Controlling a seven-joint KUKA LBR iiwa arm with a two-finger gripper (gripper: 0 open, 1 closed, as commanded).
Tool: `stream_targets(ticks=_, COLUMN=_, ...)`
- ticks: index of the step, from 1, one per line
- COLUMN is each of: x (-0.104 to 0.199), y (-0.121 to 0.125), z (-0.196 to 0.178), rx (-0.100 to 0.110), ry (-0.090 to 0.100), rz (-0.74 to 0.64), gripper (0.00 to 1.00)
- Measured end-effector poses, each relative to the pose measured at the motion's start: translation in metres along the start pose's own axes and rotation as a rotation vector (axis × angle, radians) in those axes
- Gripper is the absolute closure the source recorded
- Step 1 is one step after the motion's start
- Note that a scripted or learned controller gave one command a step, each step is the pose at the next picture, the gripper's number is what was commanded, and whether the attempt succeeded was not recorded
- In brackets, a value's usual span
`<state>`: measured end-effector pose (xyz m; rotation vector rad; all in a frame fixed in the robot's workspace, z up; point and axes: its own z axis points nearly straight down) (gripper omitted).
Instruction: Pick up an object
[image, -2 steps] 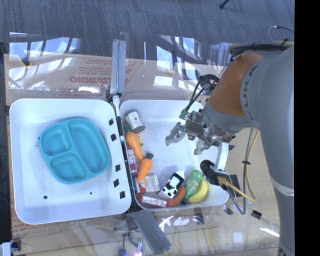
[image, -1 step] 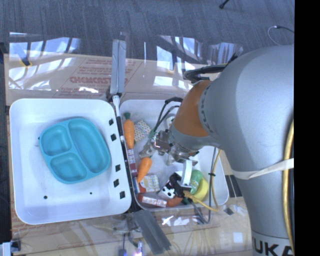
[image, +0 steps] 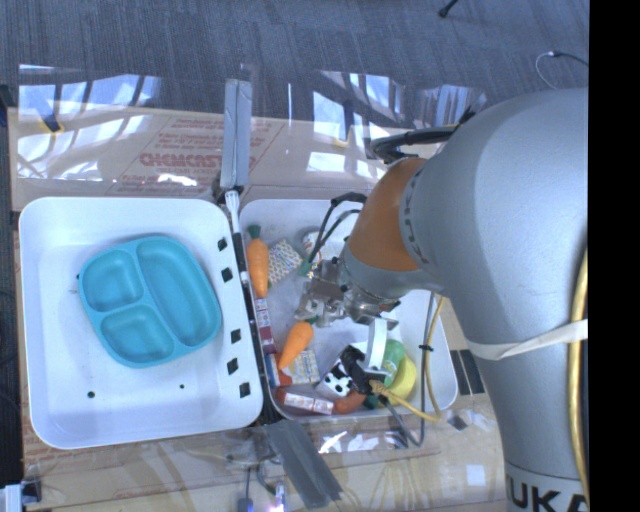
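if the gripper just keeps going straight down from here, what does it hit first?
Probably the lower carrot in the right bin, which lies just below-left of the gripper. Depth is unclear from this slanted view, so it could land on bin floor beside it.

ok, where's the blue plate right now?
The blue plate lies flat in the left bin, roughly centred. It sits across the divider from the carrots in the right bin, where the gripper is working.
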<state>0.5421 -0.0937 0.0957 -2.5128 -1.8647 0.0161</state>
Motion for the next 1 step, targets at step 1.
stream_targets(ticks=1, x=0.0314, y=0.0121, z=-0.1377, rx=-0.01, ry=0.001, rz=0.121, gripper=1.0)
